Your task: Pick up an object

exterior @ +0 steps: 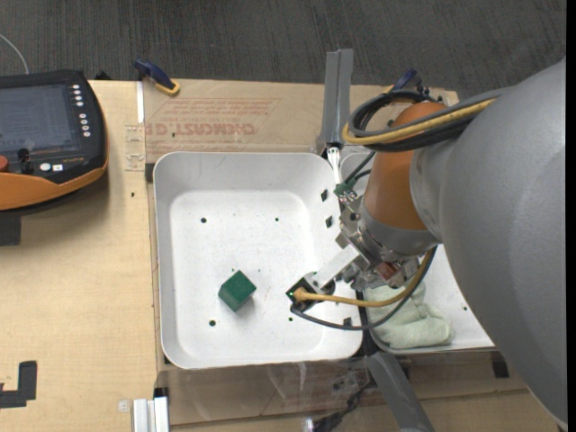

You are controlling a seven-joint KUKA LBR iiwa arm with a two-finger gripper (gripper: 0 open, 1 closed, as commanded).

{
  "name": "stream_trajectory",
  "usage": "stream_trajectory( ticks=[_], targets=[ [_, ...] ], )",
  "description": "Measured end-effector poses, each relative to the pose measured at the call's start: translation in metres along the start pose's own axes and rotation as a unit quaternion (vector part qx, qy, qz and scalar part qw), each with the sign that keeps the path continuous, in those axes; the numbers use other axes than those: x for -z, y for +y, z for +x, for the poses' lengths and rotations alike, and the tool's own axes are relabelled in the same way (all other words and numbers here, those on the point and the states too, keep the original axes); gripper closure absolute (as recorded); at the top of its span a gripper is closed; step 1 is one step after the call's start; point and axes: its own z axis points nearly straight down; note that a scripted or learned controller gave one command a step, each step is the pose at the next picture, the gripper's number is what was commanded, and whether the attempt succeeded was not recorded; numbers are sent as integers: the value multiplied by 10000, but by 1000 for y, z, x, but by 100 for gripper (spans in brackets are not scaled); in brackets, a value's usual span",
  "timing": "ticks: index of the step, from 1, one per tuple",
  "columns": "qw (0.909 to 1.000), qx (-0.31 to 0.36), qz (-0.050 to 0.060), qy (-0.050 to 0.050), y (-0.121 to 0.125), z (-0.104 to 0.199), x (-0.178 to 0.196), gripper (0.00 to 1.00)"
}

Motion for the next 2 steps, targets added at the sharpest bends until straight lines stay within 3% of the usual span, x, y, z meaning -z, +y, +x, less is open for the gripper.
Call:
stream_trajectory(
  ticks=[1, 2],
  targets=[
    [9937, -1124, -3, 7, 72, -48, 0, 100],
    [9836, -1804, -4, 1, 110, 4, 19, 100]
  ],
)
